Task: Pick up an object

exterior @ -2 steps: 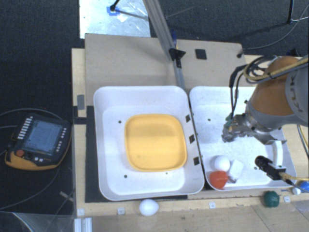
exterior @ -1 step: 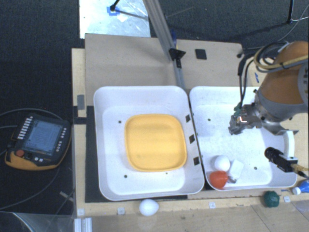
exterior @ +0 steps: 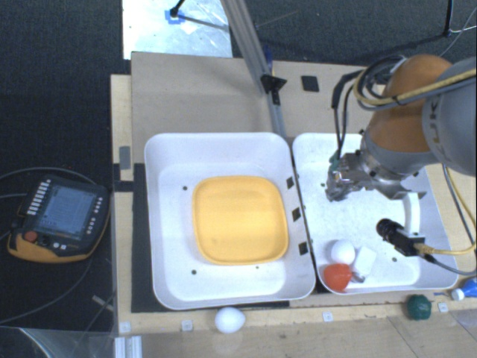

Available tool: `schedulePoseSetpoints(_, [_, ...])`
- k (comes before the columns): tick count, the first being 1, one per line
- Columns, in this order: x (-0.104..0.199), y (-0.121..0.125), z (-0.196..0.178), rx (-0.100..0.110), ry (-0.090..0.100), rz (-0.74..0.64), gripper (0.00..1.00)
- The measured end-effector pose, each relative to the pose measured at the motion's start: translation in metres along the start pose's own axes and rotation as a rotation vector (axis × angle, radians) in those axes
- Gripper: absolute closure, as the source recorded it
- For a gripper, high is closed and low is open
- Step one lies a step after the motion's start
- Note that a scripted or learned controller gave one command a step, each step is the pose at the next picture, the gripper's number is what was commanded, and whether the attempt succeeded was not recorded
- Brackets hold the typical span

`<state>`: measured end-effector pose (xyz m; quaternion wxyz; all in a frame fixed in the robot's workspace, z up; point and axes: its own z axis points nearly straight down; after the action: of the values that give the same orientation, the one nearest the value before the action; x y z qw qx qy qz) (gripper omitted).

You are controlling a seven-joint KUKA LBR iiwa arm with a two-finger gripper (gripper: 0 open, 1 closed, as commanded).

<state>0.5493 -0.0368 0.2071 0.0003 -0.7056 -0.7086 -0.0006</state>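
Camera view: end effector hangs over the right bin, far from the white ball; its grip state is unclear.

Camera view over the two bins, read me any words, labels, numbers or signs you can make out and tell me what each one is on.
No text can be read here.
Teach pendant left of the bench: its screen and keys show marks, too small and blurred to read.
Yellow plate, white ball, red ball, white block, both bins: no print to be seen.
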Motion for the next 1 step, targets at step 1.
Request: schedulePoseSetpoints(1, [0.0567,0.0133,-0.0104,0.000,0.000,0.000,1.00])
